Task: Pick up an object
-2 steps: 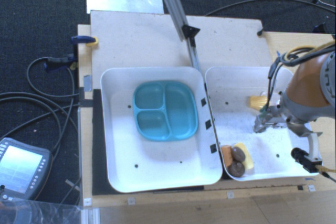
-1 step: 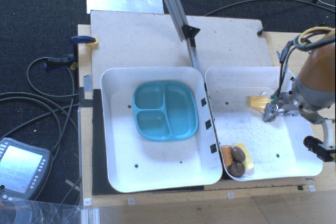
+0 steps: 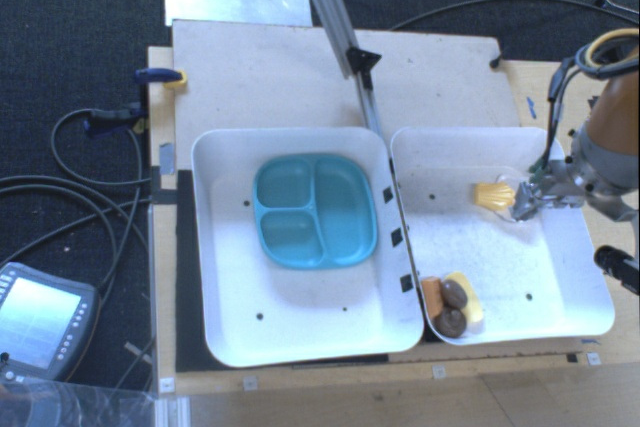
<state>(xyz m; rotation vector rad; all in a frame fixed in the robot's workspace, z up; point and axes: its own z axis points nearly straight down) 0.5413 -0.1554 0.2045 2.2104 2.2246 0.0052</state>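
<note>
In the right bin [image 3: 560, 315], near its far edge, the small yellow object [image 3: 491, 194] lies just left of the pincer [image 3: 524, 203], touching its tip; its opening I cannot tell.

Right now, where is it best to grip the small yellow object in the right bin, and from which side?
Probably across its narrow width, coming from above. The yellow object lies flat and alone on the right bin floor, with the gripper just beside its right end.
</note>
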